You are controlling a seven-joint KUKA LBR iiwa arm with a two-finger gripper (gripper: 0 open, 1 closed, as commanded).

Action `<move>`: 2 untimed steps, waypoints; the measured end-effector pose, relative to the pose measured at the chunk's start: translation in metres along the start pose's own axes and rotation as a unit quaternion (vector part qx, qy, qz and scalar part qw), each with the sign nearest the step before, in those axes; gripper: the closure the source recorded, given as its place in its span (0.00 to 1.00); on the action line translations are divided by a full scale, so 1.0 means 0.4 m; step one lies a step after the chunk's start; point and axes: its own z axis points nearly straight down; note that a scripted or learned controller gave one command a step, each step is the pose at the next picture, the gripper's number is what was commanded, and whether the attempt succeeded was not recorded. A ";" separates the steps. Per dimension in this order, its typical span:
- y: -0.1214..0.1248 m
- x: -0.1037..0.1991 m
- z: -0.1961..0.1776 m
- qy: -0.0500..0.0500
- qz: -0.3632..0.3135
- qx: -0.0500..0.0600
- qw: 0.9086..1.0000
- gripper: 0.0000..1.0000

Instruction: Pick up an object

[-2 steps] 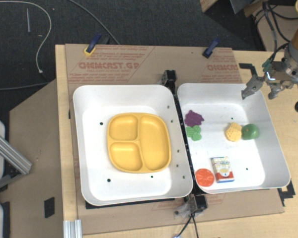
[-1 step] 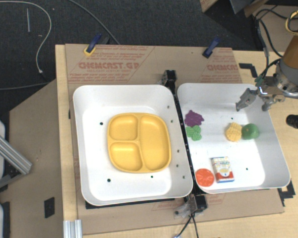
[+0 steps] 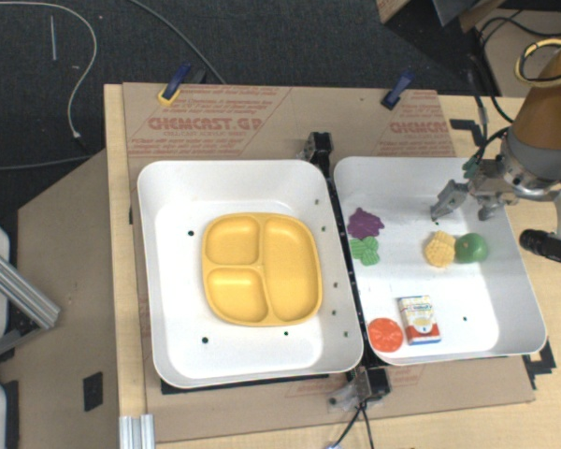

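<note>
Over the far part of the right bin [image 3: 505,340], the gripper [image 3: 467,199] hangs with its two grey fingers spread apart and nothing between them; one fingertip [image 3: 443,210] reaches toward the bin's middle, the other sits closer to the right wall. The arm [image 3: 542,129] comes in from the right, its orange band just above the wrist.

Just near of the gripper lie the closest things to take: a yellow corn cob [image 3: 439,249], bumpy and blocky, touching a smooth round green ball [image 3: 470,247] on its right. The pair lines up left to right; the cob itself is too stubby to show a clear long axis. To the left, close to the bin's inner wall, a purple grape bunch [image 3: 365,222] with a knobbly outline sits far of a small green leafy piece [image 3: 364,251], the two nearly touching. At the near side, a flat orange disc [image 3: 385,335] lies against the bin's rim, and just right of it a small carton [image 3: 418,320] lies flat, its long side running far to near.

Bare white floor lies between the corn and the carton, and along the right wall.

A yellow three-section plate [image 3: 262,269], glossy with rounded corners, lies in the middle of the left bin [image 3: 168,204], with white floor all round it.
</note>
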 end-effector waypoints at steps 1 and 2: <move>-0.001 0.002 0.132 0.000 0.000 0.000 1.000 0.00; 0.004 0.002 0.094 -0.001 0.000 -0.004 1.000 1.00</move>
